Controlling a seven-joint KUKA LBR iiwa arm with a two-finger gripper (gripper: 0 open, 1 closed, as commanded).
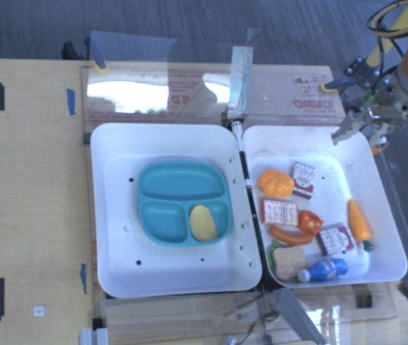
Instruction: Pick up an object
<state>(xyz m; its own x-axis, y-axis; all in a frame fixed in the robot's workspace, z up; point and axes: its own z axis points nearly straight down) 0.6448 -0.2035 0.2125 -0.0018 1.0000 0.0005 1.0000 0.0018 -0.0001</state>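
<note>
Pale wood bench under me, two white bins side by side, and my gripper (358,124) hung over the far right corner of the right bin (394,261). Whether it stood open or closed, I couldn't tell at that angle. Nothing sat in it. Below and to my left lay the pile: orange fruit (276,183), carrot (359,221), sausage (290,236), bread slice (287,261), blue bottle (324,270), small printed packets (280,212). Farther left, a yellow lump (203,223) rested in the teal tray (179,182). Risk, I judged: things touched, so coming down might nudge a neighbour or pinch two. Packet print was too small to read; reddish lettering on the clear panel (312,103) was mirrored, possibly a brand.
</note>
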